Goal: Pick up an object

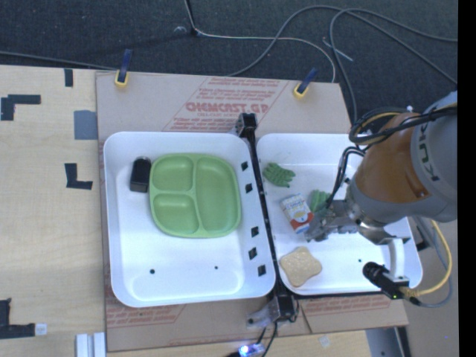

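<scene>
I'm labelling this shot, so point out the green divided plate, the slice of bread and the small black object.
green divided plate [196,196]: camera view, centre divider.
slice of bread [300,265]: camera view, top face.
small black object [140,175]: camera view, its middle.

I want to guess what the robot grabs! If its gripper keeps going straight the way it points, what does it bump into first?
Probably the small red and white packet. The gripper points left across the right bin, and the packet lies just ahead of it. From above, height is hard to judge, so it might pass over it.

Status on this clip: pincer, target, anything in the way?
Pincer low in right bin, beside small carton; finger state unreadable. Nothing seen held. Green leafy piece and bread slice crowd close.
</scene>
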{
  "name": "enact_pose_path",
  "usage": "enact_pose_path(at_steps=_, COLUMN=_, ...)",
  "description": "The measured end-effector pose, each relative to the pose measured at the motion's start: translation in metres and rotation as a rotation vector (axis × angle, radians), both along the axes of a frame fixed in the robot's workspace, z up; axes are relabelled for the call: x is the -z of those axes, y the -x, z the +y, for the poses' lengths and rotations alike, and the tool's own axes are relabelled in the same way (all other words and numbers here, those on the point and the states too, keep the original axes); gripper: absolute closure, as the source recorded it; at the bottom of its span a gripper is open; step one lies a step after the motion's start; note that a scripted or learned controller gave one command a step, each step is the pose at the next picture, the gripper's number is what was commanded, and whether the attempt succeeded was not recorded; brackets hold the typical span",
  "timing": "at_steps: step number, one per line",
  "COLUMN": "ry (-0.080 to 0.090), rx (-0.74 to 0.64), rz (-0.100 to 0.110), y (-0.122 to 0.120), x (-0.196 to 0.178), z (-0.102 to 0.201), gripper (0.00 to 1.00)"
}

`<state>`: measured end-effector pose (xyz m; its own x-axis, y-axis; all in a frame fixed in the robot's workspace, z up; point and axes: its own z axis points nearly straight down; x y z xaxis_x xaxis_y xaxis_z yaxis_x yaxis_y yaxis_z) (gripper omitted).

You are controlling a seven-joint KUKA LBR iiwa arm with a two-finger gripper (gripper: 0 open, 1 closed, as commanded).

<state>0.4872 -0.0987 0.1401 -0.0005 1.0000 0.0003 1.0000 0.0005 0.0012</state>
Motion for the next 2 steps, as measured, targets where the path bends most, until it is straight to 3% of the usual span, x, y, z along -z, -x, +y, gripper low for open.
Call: enact_pose_path(at_steps=2, ry=0.001, rx=-0.001, rz=-0.004, y=0.000, x=-0.116, z=0.001, gripper=1.00)
